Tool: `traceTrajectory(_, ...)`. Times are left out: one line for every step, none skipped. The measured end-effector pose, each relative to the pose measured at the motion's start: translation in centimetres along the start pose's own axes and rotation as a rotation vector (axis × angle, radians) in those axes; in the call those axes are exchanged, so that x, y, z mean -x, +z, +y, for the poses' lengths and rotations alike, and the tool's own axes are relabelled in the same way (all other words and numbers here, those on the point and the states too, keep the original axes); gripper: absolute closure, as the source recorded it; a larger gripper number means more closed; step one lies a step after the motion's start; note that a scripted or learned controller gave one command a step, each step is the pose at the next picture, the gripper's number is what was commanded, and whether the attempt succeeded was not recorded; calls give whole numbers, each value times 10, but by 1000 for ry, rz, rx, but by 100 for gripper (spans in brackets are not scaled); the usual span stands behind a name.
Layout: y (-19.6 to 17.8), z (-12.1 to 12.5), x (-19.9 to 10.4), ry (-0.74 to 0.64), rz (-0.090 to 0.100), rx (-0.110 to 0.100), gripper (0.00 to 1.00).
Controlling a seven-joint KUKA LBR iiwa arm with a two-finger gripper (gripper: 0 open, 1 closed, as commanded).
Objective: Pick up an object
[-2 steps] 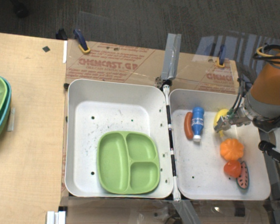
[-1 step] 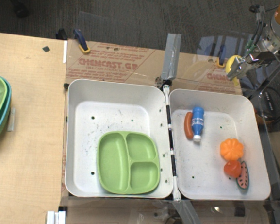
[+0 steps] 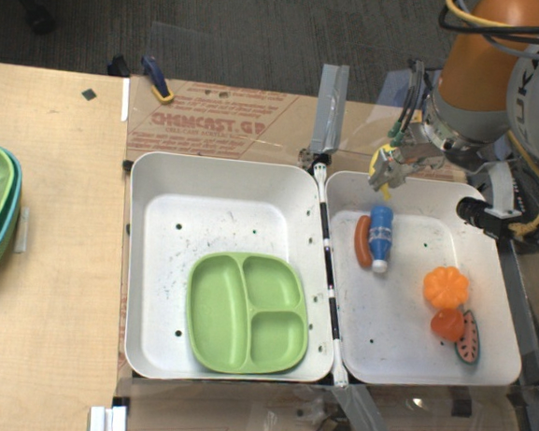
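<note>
Both white bins sit below while your gripper [image 3: 386,173], whose grip state you can't tell, hovers above the blue bottle [image 3: 380,236], so descend next.

From my remote seat I could read one piece of print: red block lettering on the clear plastic sheet [image 3: 221,121] that lay flat just behind the left white bin [image 3: 145,246]. The large line read roughly "CHEMCAST GP", with the last letters unclear. Smaller red lines ran above and below it on the same sheet, too fine for me to read. The blue bottle [image 3: 379,235] showed no label I could read.
</note>
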State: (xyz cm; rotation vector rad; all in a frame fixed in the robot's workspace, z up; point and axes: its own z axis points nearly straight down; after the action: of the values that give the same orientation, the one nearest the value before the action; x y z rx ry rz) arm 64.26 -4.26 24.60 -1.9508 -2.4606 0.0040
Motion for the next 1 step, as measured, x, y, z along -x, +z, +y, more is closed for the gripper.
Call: traceTrajectory(-12, -40, -91, -76, 0, 1, 100)
